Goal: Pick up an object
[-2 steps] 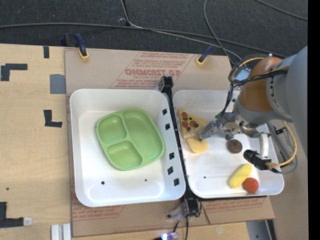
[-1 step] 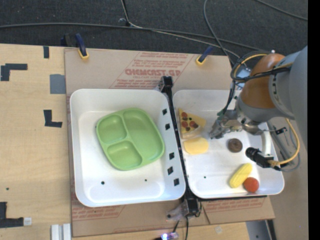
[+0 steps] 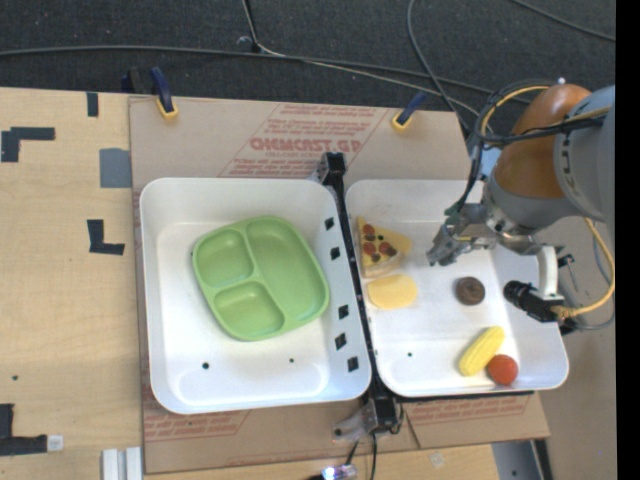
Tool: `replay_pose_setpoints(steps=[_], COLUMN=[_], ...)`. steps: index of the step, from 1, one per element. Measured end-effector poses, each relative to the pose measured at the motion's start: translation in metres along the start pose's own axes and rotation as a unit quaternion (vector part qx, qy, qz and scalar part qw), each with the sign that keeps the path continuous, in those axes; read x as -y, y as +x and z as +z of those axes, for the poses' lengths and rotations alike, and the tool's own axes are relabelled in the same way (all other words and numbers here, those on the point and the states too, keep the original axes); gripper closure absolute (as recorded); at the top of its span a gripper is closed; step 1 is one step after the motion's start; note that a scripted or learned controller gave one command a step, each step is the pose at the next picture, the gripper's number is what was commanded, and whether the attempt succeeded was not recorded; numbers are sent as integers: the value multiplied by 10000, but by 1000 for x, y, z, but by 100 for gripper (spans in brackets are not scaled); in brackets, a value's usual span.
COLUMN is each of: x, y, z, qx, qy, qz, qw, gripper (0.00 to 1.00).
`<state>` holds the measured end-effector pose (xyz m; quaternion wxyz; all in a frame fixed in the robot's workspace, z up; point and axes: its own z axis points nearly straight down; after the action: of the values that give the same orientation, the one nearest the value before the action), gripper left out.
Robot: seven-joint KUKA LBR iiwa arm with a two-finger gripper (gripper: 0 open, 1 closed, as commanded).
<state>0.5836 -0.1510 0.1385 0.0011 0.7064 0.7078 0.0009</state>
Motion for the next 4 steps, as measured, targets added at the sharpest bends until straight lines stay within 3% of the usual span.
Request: replay_pose_setpoints(steps=[2, 4], x=[-11, 4], y=[0, 95], z=[-100, -106], qx=[6, -7], qy=[-12, 24], qz=[0, -16], qw=[10000, 10000], gripper=[100, 100])
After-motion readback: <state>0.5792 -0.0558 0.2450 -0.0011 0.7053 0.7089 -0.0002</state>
